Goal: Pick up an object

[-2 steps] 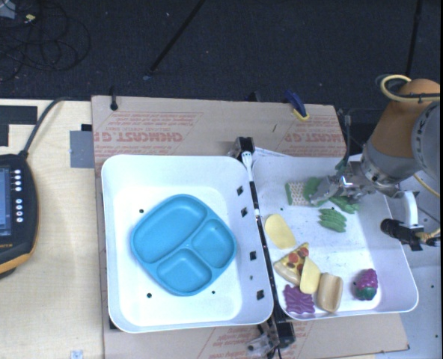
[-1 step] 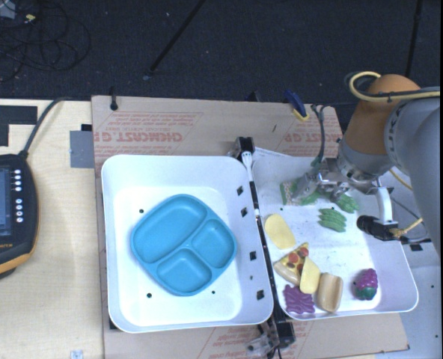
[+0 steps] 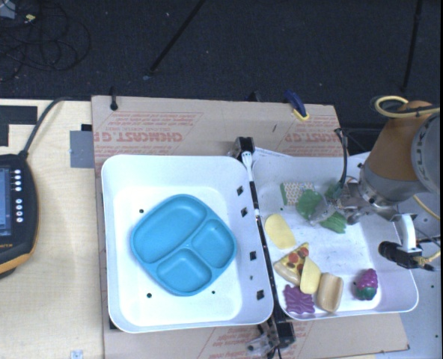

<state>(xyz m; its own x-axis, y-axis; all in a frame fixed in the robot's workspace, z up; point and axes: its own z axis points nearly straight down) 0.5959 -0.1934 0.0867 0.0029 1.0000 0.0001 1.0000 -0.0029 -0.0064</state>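
I work in a robotics lab, not a home or kitchen. My worktop is plain pale wood carrying a sheet of printed cardboard, and on that sit two shallow white bins side by side, joined by black clips. At the left edge lies a teach pendant with a lit screen and orange trim, its cable running off to the far side. Beyond the worktop, loose cables trail across dark flooring. The food in the right bin is toy plastic, and the left bin holds a blue divided plate, all test props.
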